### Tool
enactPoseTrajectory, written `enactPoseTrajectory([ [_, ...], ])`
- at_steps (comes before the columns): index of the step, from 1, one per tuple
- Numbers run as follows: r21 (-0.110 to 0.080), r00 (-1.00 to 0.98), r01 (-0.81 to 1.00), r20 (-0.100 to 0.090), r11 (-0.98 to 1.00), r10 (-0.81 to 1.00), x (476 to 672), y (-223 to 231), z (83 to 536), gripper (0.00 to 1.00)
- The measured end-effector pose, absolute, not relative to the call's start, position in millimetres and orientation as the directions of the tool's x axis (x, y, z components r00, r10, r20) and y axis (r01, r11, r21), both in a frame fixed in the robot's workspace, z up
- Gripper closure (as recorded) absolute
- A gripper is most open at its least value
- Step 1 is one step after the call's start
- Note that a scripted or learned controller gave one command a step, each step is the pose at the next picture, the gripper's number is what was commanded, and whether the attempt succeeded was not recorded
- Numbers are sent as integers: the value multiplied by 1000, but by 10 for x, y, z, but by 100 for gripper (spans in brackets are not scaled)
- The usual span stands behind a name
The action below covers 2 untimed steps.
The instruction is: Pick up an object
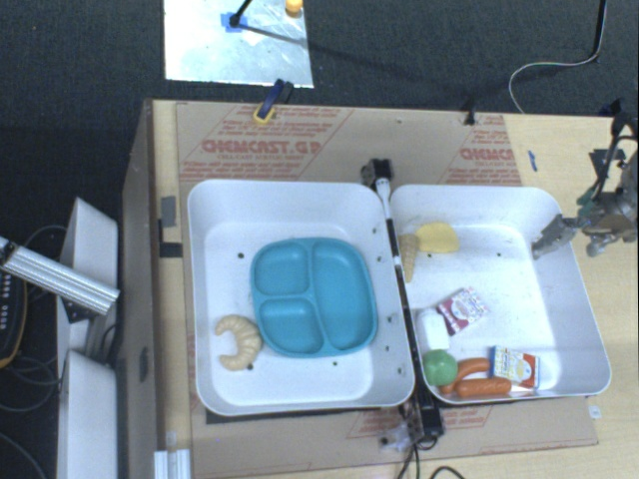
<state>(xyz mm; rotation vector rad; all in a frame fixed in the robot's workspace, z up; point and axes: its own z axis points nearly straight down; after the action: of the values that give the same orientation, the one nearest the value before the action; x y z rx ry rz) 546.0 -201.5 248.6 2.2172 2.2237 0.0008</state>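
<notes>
Two white bins (300,203) sit on a cardboard-topped bench (329,143) over dark carpet (80,58); the gripper (599,218) hovers right, grip unclear.

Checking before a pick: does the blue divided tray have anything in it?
Empty. The blue divided tray shows bare blue in all its compartments; the croissant lies beside it on the bin floor.

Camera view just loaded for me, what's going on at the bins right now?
The gripper sits at the right bin's far right rim, holding nothing visible. That bin has a yellow piece, a red-and-white packet, a green ball, a carrot and a small carton. The left bin has a blue divided plate and a croissant.
</notes>
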Motion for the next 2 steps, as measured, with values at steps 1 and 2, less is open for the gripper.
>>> enactPoseTrajectory([
  [1,0,-4,1000,1,4,1000,5814,-1520,1714,0],
  [2,2,-4,1000,0,4,1000,6358,-940,1074,0],
])
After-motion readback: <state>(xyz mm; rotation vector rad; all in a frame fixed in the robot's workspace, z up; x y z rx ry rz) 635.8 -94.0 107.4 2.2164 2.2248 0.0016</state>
